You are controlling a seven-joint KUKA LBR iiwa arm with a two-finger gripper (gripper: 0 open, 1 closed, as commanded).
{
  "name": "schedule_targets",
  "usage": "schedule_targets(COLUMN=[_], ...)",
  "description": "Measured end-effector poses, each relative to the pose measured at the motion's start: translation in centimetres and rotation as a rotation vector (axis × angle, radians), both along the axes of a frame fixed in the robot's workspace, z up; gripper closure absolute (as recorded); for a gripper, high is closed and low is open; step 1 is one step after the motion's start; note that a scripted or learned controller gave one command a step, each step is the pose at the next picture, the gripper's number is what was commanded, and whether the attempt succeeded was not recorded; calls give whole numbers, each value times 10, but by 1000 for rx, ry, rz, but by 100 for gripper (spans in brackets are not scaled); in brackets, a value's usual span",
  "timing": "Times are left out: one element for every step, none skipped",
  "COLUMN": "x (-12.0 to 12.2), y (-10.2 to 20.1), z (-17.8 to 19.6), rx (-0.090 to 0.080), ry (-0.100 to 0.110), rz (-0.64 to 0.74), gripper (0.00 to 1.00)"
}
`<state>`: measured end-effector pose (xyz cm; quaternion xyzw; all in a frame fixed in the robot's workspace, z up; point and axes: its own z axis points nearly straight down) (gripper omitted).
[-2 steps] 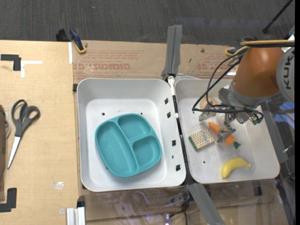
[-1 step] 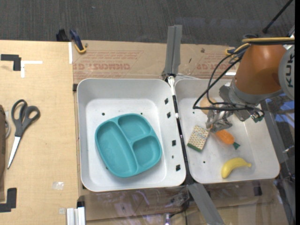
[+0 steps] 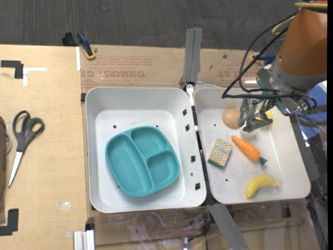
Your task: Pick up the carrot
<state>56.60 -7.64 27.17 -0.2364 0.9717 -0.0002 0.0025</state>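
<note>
Camera view, with the right bin [image 3: 291,189] as reference. Carrot [image 3: 246,148]: orange, with its green end toward the near right, lying flat on the floor of the right bin, about mid-bin and angled. Gripper [image 3: 251,120]: hanging over the far part of the right bin, just beyond the carrot's orange tip, beneath the grey wrist and the orange band of the arm [image 3: 306,40], with black cables looping around it; whether the gripper is spread or pressed together cannot be told, and nothing is seen pinched in it. Tan egg-like ball [image 3: 229,117]: on the right bin's floor, just left of the gripper and beyond the carrot. Small green-and-tan box [image 3: 220,153]: left of the carrot, close to the bin's left wall. Banana [image 3: 259,185]: yellow, near the right bin's front edge, nearer the camera than the carrot and apart from it. Left bin [image 3: 99,108]: directly left of the right bin, holding a teal divided plate [image 3: 142,160] with three compartments. Scissors [image 3: 22,139]: grey-handled, on the desk [image 3: 41,191], well to the left of both bins.
</note>
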Motion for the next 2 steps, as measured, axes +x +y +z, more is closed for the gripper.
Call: schedule_targets(x=[1, -37], y=[96, 78], z=[52, 12], rx=[1, 1], ry=[1, 4], rz=[-71, -237], gripper=[100, 100])
